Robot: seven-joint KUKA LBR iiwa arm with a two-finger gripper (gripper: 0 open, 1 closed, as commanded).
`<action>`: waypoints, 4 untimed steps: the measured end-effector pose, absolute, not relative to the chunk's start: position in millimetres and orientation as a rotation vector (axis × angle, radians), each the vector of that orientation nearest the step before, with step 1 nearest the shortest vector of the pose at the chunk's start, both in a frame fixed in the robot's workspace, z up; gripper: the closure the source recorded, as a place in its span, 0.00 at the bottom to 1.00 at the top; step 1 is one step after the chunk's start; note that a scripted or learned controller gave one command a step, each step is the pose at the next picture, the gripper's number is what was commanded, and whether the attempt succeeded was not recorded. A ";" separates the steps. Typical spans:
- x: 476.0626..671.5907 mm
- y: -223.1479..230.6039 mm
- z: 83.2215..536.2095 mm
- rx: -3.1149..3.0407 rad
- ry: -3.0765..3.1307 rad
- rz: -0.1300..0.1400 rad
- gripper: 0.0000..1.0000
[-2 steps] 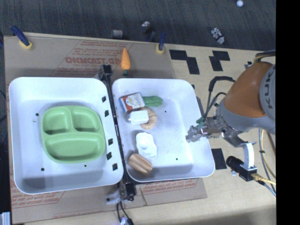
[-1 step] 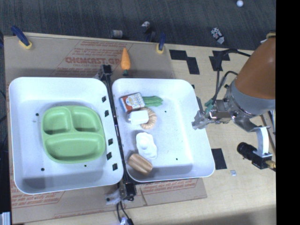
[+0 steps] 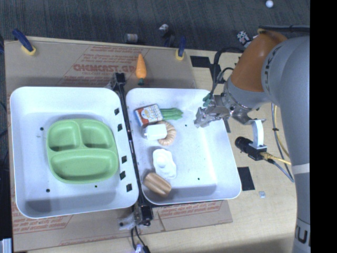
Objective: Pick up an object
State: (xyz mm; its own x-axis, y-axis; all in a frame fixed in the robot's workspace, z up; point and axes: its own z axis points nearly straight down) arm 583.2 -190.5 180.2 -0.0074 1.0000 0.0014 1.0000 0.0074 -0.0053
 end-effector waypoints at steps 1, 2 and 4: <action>527.1 -211.6 207.1 -2.216 -2.225 0.001 1.00; 613.4 -210.8 251.5 -2.216 -2.229 -0.001 1.00; 652.8 -130.5 218.0 -2.205 -2.234 0.004 1.00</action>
State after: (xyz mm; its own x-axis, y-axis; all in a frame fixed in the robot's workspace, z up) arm 652.8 -130.5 218.0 -0.0131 0.9999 -0.0002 0.9999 0.0131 -0.0032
